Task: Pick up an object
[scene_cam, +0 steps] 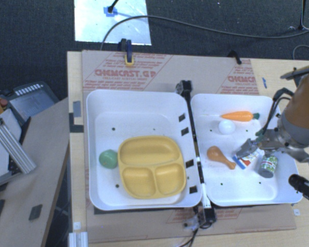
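Objects lie in the right bin: a carrot at 12 o'clock, a white ball, a brown drumstick and a small can. The tool hangs low beside the can, its finger state impossible to tell.

"CHEMCAST GP" — cardboard sheet

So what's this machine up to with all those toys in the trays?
A robot arm reaches in from the right over the right-hand bin, trying to pick something up. Its gripper is down among the toys there, just above a small blue, white and red item, next to a drumstick and a small can. A carrot and a white ball lie further back. The left bin holds a yellow divided plate and a green ball.
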You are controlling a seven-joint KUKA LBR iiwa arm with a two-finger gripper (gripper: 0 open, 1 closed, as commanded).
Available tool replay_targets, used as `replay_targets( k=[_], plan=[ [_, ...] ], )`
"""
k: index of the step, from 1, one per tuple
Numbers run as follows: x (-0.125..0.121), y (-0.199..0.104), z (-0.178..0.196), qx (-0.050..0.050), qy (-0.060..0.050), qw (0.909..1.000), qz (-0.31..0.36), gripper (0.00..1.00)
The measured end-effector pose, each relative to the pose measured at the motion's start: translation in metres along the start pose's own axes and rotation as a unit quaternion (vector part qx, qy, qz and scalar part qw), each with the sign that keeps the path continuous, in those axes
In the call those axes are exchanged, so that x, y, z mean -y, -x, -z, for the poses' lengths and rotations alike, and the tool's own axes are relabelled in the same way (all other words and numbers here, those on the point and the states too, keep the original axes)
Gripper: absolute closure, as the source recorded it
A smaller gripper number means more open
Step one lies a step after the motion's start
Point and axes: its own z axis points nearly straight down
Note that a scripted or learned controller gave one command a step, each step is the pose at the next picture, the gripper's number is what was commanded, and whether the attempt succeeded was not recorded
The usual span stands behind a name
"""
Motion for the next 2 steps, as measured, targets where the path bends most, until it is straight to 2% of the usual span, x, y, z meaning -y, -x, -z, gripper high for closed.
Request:
replay_targets(
  k=[1, 2],
  plan=[
    [-0.003, 0.000, 0.005, 0.001, 0.006, 1.0000, 0.002, 0.00],
    [-0.005, 0.009, -0.051, 0.001, 0.004, 1.0000, 0.000, 0.00]
  ],
)
